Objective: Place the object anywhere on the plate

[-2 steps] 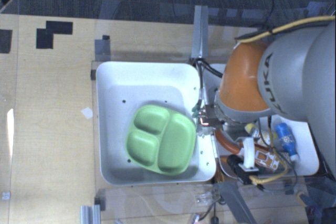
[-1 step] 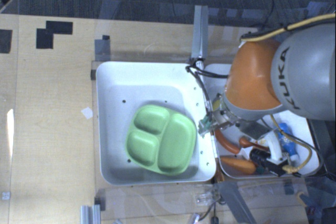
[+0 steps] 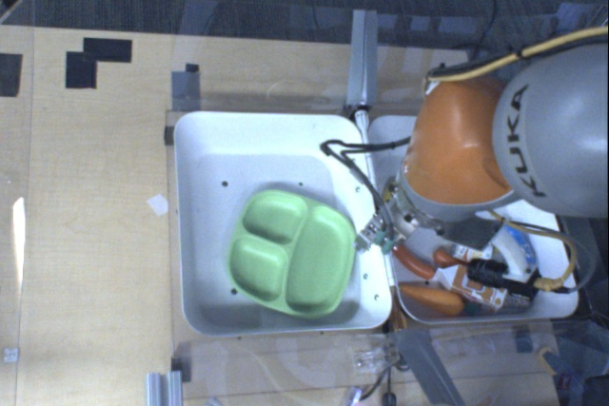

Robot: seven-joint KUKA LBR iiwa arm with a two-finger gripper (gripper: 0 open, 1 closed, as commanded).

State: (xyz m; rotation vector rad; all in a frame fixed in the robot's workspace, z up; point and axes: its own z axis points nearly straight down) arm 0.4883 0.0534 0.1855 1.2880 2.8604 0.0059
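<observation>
A green plate (image 3: 290,252) with three compartments lies in the left white bin (image 3: 205,204), toward its front right. The arm's orange and grey wrist (image 3: 466,147) hangs over the right bin (image 3: 561,304) and hides most of it. The gripper (image 3: 378,231) pokes out below the wrist, at the wall between the two bins, just right of the plate's edge. Its tips are small and partly hidden. In the right bin lie hot-dog-like pieces (image 3: 428,298), a brown bottle (image 3: 473,285) and a blue and white item (image 3: 521,247).
A black cable (image 3: 347,152) loops from the wrist over the left bin's back right corner. A metal post (image 3: 360,62) stands behind the bins. The left bin's white floor surrounds the plate on the left and back.
</observation>
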